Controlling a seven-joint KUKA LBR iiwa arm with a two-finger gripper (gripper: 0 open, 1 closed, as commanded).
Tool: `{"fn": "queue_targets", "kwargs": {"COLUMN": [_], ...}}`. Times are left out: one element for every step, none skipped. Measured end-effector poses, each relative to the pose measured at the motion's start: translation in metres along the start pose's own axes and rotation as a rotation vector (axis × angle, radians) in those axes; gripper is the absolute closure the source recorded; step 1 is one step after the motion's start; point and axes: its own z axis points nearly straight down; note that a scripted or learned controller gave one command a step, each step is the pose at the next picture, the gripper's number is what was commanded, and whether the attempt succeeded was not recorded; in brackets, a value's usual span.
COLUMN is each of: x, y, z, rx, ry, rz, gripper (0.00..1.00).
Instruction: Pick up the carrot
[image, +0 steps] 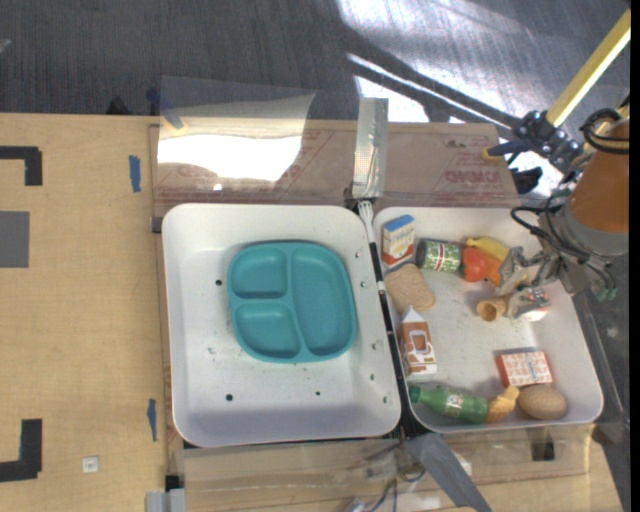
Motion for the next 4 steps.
{"fn": "queue_targets", "kwargs": {"x": [-0.022,-0.040,-0.056,-0.056], "y": [0.031,0.064,-0.005,-0.002], "z": [0.013,-0.091,-0.225,-0.217], "rx": [0.002,0.002,0.006,-0.002], "ry": [0.009,0.002,0.003,0.012], "rz": [0.065,0.091,-0.065,-0.068], "gripper": [1.00,1.00,1.00,0.00]}}
